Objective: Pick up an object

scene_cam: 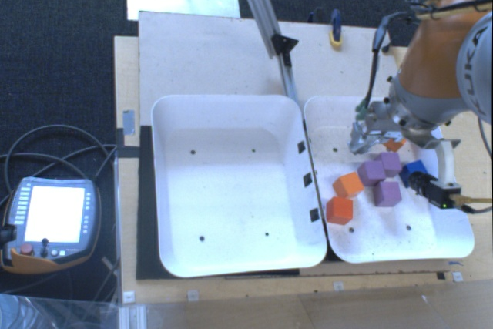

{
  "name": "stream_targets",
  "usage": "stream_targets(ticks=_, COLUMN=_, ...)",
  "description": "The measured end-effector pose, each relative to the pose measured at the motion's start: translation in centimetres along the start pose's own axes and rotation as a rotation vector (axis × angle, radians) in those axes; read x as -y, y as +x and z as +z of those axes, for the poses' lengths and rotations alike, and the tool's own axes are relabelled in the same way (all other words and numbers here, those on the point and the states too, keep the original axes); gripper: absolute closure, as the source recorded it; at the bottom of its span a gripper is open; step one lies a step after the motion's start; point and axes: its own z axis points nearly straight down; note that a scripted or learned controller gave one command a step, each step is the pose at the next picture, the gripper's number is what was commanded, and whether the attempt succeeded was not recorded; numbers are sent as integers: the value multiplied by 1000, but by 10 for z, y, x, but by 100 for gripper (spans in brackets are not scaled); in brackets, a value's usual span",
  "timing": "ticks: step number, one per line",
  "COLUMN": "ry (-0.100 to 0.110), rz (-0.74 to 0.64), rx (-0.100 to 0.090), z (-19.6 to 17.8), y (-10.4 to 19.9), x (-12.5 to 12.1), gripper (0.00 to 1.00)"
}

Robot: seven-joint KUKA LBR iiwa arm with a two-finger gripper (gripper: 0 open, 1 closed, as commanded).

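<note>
The gripper (362,136) hangs over the right bin (400,246), just left of purple (379,169) and orange blocks (340,209).

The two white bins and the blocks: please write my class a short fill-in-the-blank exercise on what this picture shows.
1. All the blocks lie in the ___ bin.
2. The orange blocks lie nearer the left bin than the ___ blocks do.
3. The gripper hangs over the right bin's ___ half.
4. A ___ block lies beside the purple ones.

Missing words: right; purple; far; blue
</note>
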Motion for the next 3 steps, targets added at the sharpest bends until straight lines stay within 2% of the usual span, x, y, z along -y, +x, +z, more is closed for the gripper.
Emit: stream_targets(ticks=3, ry=-1, rz=-1, rx=-2, z=-2, y=147, x=-79, gripper=100)
